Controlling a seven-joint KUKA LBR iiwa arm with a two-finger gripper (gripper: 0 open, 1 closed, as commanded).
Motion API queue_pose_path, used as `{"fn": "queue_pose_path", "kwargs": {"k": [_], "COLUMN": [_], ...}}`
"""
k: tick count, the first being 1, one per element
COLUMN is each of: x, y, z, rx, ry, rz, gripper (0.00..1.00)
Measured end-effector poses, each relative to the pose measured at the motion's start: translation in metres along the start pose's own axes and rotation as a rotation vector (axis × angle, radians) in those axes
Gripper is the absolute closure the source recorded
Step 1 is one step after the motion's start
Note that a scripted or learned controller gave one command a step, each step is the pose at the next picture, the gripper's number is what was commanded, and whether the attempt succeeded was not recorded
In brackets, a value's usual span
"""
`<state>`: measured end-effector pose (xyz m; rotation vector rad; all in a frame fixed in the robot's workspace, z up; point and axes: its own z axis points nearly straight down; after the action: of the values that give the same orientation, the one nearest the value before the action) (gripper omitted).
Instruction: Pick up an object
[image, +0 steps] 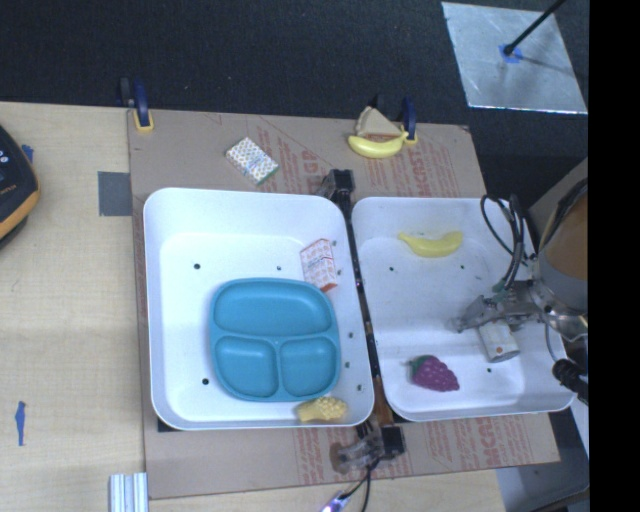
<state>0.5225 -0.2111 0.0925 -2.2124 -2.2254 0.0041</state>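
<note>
Nothing is picked yet: your claw (497, 322) sits low in the right bin (400, 300), its grip unreadable, grapes (434, 373) nearby untouched.

A pale wooden bench (70, 300) stands against dark carpeted floor (250, 50).

Both bins (165, 300) were white. The divided tray (275, 337) was light blue, the grapes (434, 373) purple, both bananas (432, 242) yellow, the small carton (319, 264) white with red print.
</note>
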Motion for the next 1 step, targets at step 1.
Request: {"fn": "queue_pose_path", "kwargs": {"k": [1], "x": [-0.0009], "y": [0.0494], "z": [0.0001], "rx": [-0.003], "ry": [0.0], "rz": [0.002], "gripper": [0.0]}}
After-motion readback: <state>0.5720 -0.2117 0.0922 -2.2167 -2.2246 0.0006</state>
